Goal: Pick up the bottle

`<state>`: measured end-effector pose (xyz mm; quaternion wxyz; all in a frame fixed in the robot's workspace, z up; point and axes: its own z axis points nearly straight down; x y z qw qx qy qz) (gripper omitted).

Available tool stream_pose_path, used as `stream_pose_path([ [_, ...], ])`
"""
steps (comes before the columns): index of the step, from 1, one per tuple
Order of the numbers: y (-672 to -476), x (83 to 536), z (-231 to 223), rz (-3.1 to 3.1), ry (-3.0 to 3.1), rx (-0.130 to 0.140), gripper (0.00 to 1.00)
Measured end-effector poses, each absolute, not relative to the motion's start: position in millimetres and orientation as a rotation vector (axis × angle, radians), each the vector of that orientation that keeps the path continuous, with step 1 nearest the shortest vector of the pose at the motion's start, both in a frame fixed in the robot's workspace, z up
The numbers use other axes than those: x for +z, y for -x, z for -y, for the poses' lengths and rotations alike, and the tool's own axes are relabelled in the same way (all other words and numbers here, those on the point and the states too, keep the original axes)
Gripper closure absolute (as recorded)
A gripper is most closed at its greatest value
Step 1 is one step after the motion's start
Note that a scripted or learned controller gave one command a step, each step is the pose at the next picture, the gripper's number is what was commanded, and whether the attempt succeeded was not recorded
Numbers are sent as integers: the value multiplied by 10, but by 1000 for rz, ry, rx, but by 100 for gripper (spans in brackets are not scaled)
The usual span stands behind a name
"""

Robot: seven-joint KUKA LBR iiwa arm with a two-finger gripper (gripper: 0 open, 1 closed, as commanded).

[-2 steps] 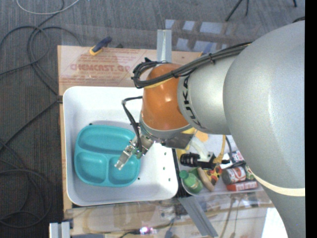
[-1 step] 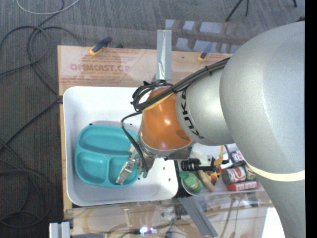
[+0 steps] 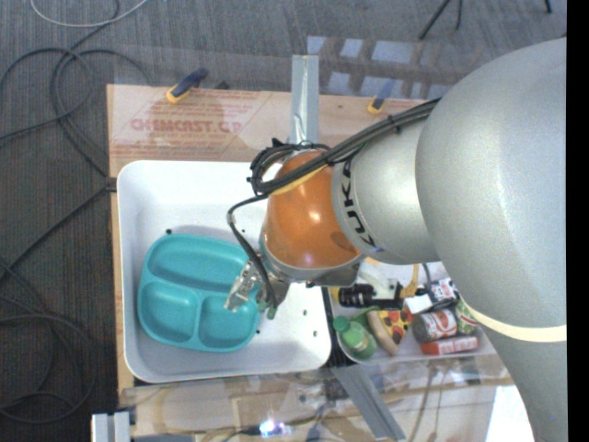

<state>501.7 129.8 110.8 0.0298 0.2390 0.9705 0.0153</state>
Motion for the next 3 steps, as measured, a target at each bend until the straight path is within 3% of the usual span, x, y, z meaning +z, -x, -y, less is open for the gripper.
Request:
stream_pose_path([
  [1, -5153, 2162, -1931, -3101, -502, -1, 100],
  [2, -4839, 2387, -2339, -3137, -140, 0, 100],
  [3, -4839, 2387, -2338, -3137, -140, 0, 0],
])
